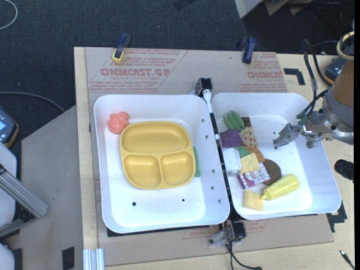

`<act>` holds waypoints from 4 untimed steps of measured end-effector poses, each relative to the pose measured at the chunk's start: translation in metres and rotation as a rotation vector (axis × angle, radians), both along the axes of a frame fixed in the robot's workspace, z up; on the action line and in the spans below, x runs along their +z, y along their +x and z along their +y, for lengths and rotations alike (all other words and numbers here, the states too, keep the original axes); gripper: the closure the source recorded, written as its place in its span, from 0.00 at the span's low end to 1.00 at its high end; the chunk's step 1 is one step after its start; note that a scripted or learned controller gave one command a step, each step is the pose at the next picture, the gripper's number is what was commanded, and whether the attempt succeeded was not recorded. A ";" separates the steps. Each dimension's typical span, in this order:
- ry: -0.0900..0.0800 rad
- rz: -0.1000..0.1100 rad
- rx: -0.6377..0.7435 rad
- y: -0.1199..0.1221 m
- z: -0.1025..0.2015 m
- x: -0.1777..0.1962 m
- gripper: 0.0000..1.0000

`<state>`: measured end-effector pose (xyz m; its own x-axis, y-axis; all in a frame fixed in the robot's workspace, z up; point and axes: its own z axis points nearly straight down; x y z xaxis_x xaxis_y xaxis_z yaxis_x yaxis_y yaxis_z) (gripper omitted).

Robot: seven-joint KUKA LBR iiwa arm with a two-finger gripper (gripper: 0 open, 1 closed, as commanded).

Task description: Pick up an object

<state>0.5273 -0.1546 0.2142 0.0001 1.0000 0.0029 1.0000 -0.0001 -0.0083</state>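
bins (pixel 107 151): 2, white
yellow divided plate (pixel 156 153): 1
pink toy (pixel 118 122): 1
yellow bottle (pixel 280 187): 1
blue clamps (pixel 121 47): 2
gripper (pixel 296 135): 1

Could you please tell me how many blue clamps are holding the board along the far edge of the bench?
2. One blue clamp with a yellow tip sits above the left bin; the other blue clamp sits above the right bin. Others may be hidden elsewhere.

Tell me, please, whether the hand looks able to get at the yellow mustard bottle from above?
Probably yes. The hand hangs over the right bin, and the mustard bottle lies on top of the pile with nothing covering it.
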 end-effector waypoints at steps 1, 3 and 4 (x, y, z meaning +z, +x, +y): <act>0.000 0.000 0.000 0.003 0.002 -0.063 0.00; 0.001 -0.014 0.000 0.005 0.009 -0.125 0.00; -0.002 -0.015 0.000 0.004 0.009 -0.116 1.00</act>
<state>0.5314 -0.1455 0.0982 0.0002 1.0000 0.0004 1.0000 -0.0002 0.0071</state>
